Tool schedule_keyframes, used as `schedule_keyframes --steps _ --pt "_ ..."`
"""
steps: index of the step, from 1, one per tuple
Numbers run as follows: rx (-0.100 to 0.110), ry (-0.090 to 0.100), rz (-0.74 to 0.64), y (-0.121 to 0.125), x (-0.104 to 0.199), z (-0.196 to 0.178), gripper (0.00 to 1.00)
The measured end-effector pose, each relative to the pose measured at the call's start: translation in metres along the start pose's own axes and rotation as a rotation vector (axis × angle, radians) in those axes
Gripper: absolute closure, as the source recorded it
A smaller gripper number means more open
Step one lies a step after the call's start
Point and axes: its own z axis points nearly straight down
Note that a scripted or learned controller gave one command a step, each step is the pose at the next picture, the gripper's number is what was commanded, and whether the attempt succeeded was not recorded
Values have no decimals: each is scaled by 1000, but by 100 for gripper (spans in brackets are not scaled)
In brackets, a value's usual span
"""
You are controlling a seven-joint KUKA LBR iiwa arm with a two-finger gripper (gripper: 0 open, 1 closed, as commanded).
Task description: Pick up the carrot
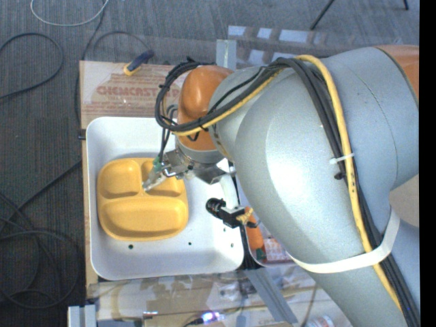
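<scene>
Tool (pixel 153 180) low over the yellow divided plate (pixel 139 213), at its 2 o'clock compartment; finger state impossible to tell. Plate lying in the left white bin (pixel 122 131). Carrot (pixel 254 236), orange, at 3 o'clock from the plate, just past the bin's right wall, largely hidden beneath the grey arm (pixel 306 162).
</scene>
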Motion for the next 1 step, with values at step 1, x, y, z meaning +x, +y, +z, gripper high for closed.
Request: schedule_keyframes --steps 1 --pt "-1 -21 13 -2 -12 -1 100"
